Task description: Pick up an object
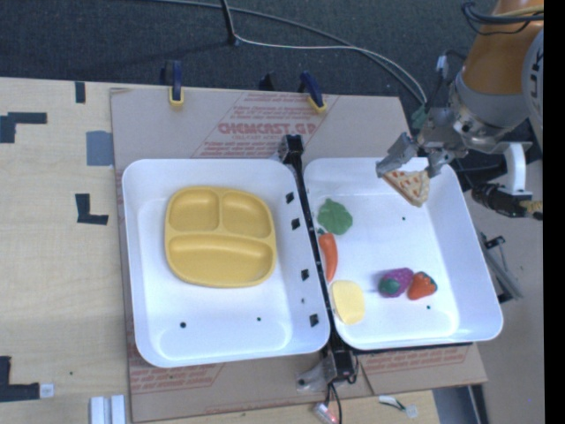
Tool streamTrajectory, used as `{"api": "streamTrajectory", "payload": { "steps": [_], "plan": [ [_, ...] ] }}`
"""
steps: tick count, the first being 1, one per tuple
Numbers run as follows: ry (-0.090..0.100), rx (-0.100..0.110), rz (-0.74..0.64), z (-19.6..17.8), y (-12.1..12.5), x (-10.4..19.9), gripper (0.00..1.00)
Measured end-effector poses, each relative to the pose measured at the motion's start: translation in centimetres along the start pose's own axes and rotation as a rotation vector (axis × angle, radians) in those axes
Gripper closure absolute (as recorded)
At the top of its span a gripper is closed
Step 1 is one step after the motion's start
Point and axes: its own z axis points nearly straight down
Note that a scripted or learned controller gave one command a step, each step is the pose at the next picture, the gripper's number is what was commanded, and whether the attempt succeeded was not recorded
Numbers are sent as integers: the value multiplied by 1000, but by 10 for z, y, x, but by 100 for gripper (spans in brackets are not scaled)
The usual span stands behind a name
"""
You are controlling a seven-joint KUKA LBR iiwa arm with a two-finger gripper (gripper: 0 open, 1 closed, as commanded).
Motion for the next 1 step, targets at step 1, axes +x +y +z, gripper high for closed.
{"api": "streamTrajectory", "payload": {
  "steps": [1],
  "plan": [
    [1, 2, -1, 19, 0, 57, 100]
  ]
}}
